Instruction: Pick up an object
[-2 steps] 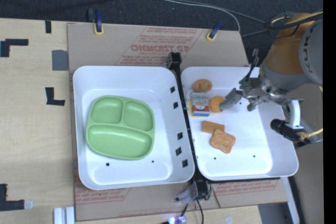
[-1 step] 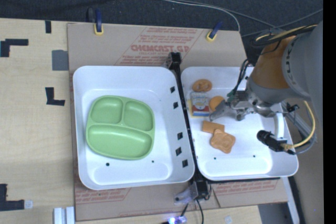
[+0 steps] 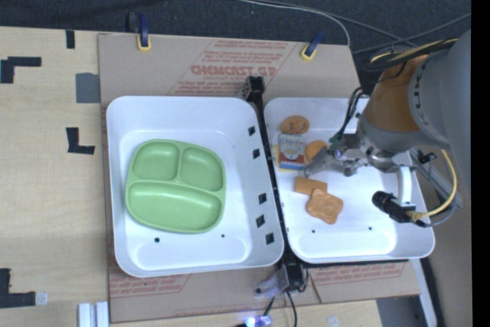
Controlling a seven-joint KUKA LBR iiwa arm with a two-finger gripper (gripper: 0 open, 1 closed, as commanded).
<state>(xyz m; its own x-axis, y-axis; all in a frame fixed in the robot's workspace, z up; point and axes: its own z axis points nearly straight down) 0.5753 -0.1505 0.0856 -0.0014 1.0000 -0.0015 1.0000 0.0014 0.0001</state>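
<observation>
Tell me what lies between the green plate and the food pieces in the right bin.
In the camera view, bare white floor of the left bin, then the black divider where the bins meet, separate the green plate from the food pieces.

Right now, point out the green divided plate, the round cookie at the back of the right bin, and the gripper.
green divided plate point(image 3: 176, 188), camera view, on the wide front compartment.
round cookie point(image 3: 295, 124), camera view, on its top face.
gripper point(image 3: 331, 153), camera view, at its fingertips over the right bin.
</observation>
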